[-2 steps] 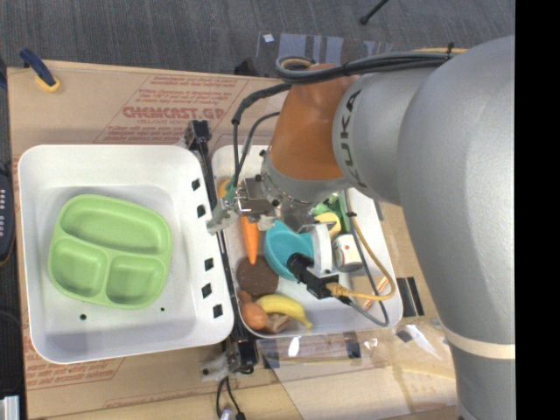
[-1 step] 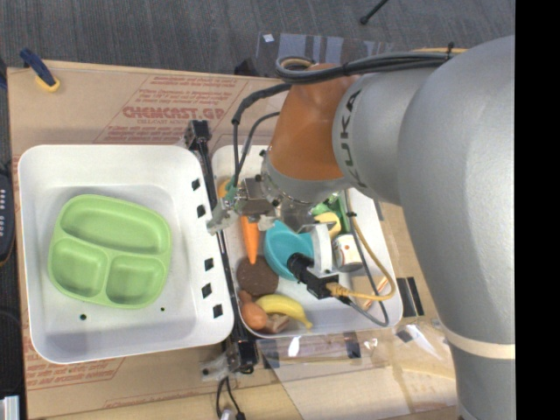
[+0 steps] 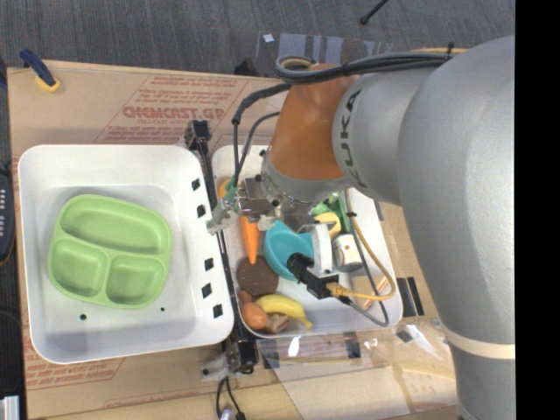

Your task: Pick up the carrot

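The orange carrot lies in the right bin near its left wall, pointing toward the front. Its upper end sits directly under the gripper, which hangs low over the bin's left side beneath the arm's orange band. The wrist hides the carrot's top and how the gripper meets it.
Around the carrot lie a teal bowl, a brown round item, a banana and a tan item. Cables trail over the right bin. The left bin holds a green divided plate.
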Controlling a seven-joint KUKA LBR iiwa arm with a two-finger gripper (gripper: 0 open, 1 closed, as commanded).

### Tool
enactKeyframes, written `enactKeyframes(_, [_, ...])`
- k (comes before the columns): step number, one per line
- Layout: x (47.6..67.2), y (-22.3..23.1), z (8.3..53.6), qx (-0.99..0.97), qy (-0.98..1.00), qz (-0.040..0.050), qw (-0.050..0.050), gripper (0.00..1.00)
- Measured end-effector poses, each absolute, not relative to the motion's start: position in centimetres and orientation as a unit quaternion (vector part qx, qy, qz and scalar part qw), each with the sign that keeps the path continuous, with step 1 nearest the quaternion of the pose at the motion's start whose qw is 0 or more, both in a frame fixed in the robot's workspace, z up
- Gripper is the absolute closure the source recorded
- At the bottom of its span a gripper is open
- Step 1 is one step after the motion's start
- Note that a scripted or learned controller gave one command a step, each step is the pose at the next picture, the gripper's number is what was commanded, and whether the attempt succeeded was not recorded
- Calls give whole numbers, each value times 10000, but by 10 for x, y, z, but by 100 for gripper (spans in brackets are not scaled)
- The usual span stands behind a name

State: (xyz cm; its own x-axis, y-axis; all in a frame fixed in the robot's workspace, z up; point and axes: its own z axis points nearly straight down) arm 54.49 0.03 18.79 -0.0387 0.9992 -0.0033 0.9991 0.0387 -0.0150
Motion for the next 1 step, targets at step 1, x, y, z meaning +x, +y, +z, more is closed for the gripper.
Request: enactKeyframes(1, [580, -99, 142, -8194, -5732, 69, 37, 0])
